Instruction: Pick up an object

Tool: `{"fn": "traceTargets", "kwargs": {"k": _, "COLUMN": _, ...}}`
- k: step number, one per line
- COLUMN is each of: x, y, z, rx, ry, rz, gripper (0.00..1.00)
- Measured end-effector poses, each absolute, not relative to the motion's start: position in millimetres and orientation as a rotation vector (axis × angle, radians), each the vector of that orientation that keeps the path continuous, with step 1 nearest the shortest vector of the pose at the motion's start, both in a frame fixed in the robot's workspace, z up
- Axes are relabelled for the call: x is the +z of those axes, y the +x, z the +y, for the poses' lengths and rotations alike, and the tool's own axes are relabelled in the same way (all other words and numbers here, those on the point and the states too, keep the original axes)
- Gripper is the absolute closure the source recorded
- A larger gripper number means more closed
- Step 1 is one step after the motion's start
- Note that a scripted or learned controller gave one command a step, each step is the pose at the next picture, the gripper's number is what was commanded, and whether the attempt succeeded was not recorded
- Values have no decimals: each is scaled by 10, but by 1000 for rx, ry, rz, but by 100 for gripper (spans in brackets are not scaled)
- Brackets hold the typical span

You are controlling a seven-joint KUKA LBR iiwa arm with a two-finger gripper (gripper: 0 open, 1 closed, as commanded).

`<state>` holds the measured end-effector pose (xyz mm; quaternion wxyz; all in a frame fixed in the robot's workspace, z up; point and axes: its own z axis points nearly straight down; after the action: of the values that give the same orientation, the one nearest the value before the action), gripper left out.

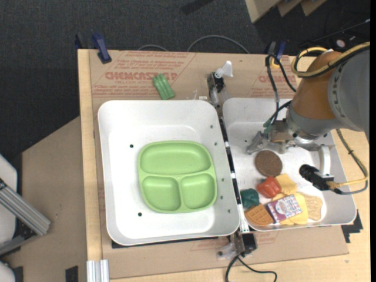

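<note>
Nothing has been lifted yet, as far as the picture shows; the pick still lies ahead.

Starting at the left, the left bin [111, 157] holds a green divided tray [176, 176], lying flat with its one long compartment toward the far side and two smaller ones nearer the camera. Its long axis runs roughly left to right across the bin. A small green clip [164, 87] lies on the surface [88, 81] beyond this bin.

In the right bin [247, 113] the things to pick from sit clustered in the near half. A round brown disc [268, 163] lies flat just below the gripper; being round, it has no long axis to speak of. Nearer the camera comes a dark green piece [249, 198], a red piece [269, 187], yellow pieces [286, 184], an orange waffle-like piece [258, 215] and a small printed packet [286, 206], all touching or overlapping one another. The packet lies on a slant, its long axis running from lower left to upper right.

The gripper [271, 141] hovers low over the far part of the right bin, just beyond the brown disc. Whether it is open or closed I cannot tell from here, and nothing is seen held in it. The disc looks the nearest candidate, standing apart from the heap.
</note>
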<state>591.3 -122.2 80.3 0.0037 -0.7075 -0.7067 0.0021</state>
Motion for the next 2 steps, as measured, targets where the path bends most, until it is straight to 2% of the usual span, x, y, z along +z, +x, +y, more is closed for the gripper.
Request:
{"fn": "traceTargets", "kwargs": {"k": 1, "x": 843, "y": 5183, "z": -1277, "rx": 6, "ry": -2220, "rz": -2213, "gripper": 0}}
{"fn": "traceTargets", "kwargs": {"k": 2, "x": 848, "y": 5758, "z": -960, "rx": -5, "ry": -2219, "rz": -2229, "gripper": 0}}
